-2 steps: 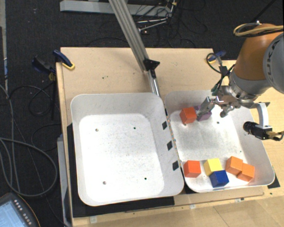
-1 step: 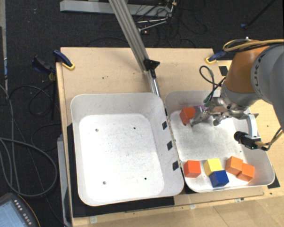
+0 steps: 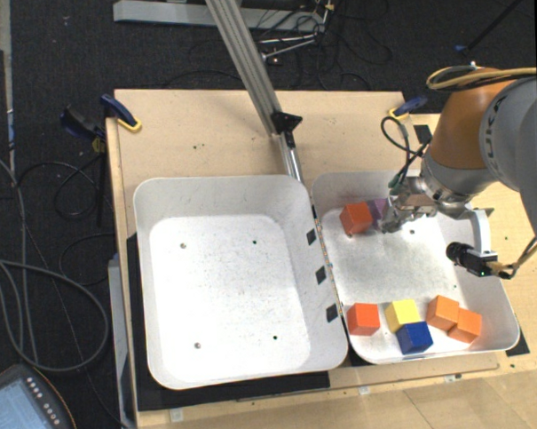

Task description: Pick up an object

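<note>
Nearest the camera: blue block [image 3: 415, 337]. Two white bins [image 3: 164, 258]; right bin [image 3: 412, 256] held seven blocks: four orange [image 3: 358, 218], one yellow [image 3: 402, 314], one blue, one purple [image 3: 378, 210] beside the gripper [image 3: 393, 220]; grip state unreadable.

Your arm [image 3: 505, 128], rounded grey shell, broad orange band above the wrist, black cables looping beside it, white bracket carrying a small black cylinder, metallic gripper [image 3: 395, 214]
</note>
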{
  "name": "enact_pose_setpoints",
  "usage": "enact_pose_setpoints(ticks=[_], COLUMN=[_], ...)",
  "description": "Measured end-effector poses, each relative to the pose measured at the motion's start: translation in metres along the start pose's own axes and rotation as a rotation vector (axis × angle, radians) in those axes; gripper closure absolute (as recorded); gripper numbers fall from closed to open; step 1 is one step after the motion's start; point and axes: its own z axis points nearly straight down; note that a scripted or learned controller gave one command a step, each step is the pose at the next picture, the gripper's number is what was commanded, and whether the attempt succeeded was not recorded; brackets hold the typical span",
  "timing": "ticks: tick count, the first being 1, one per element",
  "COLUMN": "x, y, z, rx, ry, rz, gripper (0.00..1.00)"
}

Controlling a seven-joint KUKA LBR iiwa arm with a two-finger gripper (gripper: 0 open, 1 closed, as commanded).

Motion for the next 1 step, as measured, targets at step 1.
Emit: enact_pose_setpoints(ticks=[1], x=[0.0010], y=[-0.0051], z=[-0.0614], rx=[-0.004], ry=[-0.001], rz=[-0.001], gripper=[1.00])
